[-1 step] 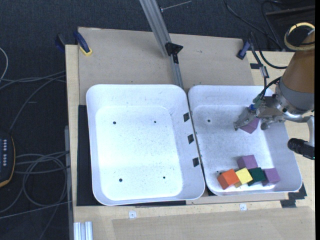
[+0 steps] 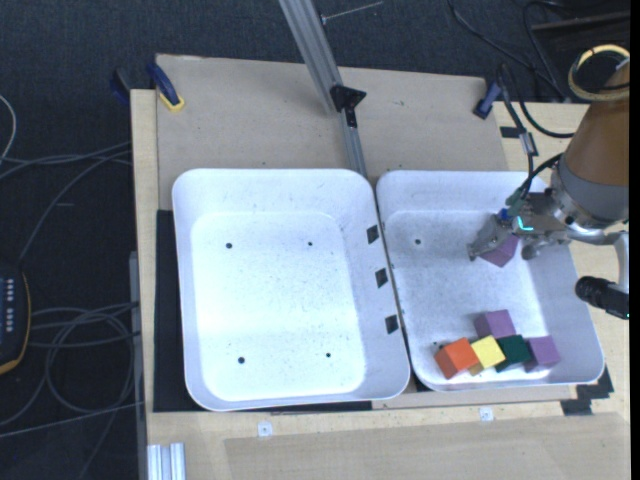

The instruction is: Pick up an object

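The gripper (image 2: 508, 240) hangs over the right bin (image 2: 430, 278), a shallow white tray with rounded corners and a finely speckled floor, and its metal fingers (image 2: 486, 240) are clenched on a mauve block (image 2: 498, 253), a small matte cube tilted between them above the bin floor. Near the bin's front rim lies a tight cluster of similar blocks: an orange cube (image 2: 458, 356), a yellow one (image 2: 488, 352), a dark green one (image 2: 515, 349) and two purple ones (image 2: 495, 323) (image 2: 544, 350). The left bin (image 2: 270, 288) has the same smooth plastic shell. Both sit on a pale wooden bench (image 2: 250, 118).
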You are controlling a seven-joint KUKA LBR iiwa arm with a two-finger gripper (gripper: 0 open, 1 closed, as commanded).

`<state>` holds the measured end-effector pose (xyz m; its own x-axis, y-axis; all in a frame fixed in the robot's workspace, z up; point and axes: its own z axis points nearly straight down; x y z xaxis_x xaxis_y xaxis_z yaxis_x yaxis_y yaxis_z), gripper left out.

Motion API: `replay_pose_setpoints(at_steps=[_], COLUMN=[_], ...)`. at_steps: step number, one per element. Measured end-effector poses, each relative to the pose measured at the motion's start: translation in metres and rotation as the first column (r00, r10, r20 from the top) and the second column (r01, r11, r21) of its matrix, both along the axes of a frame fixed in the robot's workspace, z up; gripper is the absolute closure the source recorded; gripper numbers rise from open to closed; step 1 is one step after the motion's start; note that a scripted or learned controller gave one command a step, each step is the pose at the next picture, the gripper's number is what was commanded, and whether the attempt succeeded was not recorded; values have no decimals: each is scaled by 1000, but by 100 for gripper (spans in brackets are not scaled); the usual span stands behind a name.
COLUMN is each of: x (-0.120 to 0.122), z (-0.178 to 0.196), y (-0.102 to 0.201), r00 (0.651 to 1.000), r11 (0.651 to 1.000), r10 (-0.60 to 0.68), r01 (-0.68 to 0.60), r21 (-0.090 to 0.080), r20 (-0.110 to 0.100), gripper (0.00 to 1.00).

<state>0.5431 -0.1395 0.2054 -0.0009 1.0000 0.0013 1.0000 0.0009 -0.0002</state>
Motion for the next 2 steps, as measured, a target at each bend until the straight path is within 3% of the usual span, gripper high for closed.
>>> replay_pose_setpoints(at_steps=[2], x=[-4], z=[-109], y=[-5], r00=[1000], r11=[1000], r10=[-1], r01=[1], r21=[1], r20=[-6], gripper=[0])
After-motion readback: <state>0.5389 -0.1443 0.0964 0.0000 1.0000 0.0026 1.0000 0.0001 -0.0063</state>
